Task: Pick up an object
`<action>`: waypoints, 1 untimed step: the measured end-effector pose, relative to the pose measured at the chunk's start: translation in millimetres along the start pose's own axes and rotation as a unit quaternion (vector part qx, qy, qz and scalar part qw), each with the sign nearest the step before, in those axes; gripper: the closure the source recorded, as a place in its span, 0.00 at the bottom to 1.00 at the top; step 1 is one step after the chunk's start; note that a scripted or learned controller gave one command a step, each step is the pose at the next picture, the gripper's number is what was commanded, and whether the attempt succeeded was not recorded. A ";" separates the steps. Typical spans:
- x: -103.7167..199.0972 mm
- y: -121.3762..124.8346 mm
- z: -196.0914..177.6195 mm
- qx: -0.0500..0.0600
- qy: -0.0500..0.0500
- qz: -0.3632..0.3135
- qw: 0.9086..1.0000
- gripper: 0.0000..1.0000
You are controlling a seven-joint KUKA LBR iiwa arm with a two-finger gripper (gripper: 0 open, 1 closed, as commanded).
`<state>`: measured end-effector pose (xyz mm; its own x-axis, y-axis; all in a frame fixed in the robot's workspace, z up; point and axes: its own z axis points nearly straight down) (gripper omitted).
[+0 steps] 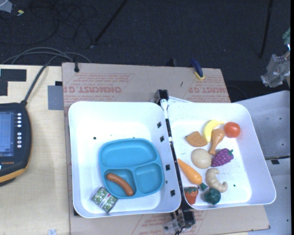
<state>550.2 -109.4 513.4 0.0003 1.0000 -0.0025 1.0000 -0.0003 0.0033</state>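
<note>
The right bin (250, 116) holds several toy foods: a yellow banana (211, 127), a red tomato (232, 129), a brown waffle (196, 139), a drumstick (216, 140), purple grapes (223, 156), a beige potato (201, 158), a carrot (190, 171), and a green piece (212, 196). In the left bin (88, 121) lies a blue divided tray (132, 155) with a sausage (120, 184) in one compartment, and a green packet (104, 199) beside it. My gripper (277, 71) hangs at the far right edge, above and well clear of the right bin, partly cut off.
A teach pendant (5, 146) rests on the bench at the left. Both bins sit on a cardboard sheet (117, 82) with a blue clip (198, 70) at its back edge. Cables run across the dark floor behind.
</note>
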 end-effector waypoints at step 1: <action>123.6 23.4 102.4 0.008 0.003 -0.006 1.000 1.00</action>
<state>573.9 13.9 410.7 -0.0119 0.9999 0.0033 0.9998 0.0119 -0.0132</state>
